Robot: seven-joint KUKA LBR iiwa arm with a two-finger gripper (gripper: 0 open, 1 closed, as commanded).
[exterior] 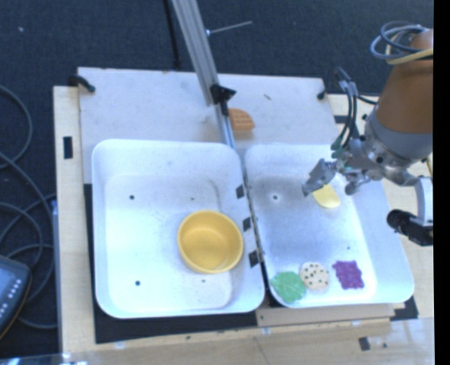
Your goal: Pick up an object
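Along the near wall of the right bin (377, 226) lay a green piece (288, 286), a spotted cookie (314, 276) and a purple piece (349, 274), seemingly light, flat and hard to pinch. Farther in, the hand (333, 178) hovered touching a small yellow piece (327, 197); its opening could not be told.

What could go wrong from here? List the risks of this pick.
The claw sits at the yellow piece, which looks small and flat; it may slip out or never be caught.
That piece lies near the right bin's far wall, so a descent could knock the rim.
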